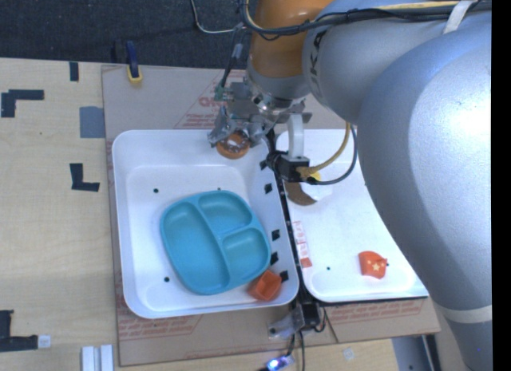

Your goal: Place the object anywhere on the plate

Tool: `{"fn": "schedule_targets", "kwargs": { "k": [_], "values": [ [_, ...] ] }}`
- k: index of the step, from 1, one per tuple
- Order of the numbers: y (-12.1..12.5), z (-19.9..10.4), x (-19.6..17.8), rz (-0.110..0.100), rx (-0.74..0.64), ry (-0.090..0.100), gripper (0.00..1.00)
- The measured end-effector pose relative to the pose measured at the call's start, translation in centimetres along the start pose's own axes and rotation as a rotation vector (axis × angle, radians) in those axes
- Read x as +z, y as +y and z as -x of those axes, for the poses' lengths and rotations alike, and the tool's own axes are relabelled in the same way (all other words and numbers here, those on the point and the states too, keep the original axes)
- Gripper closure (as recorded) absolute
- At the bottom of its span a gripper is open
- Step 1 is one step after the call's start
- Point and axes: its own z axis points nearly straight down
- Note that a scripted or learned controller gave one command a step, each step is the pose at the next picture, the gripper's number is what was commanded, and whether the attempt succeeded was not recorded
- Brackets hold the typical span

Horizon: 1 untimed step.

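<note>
Orange-brown rounded object [232,148] sat between fingers of claw [233,140], apparently gripped, though fingertips partly hidden. Claw hung over far edge of left shallow white bin [128,202]. Blue three-compartment plastic plate [214,238] lay below and nearer camera than claw, well apart. Judged step: carry object toward plate. Advice: stay high over bin rim, centre above plate compartment, lower before releasing. Small orange block [266,285] rested beyond plate, touching its near corner; avoid nudging it. Red-orange piece [372,264] lay in right bin, far from claw.
</note>
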Motion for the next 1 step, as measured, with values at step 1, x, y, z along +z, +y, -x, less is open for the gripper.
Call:
{"fn": "schedule_targets", "kwargs": {
  "k": [1],
  "values": [
    [-0.06, -5.20, 1.03, 0.001, 0.000, 0.000, 1.00]
  ]
}}
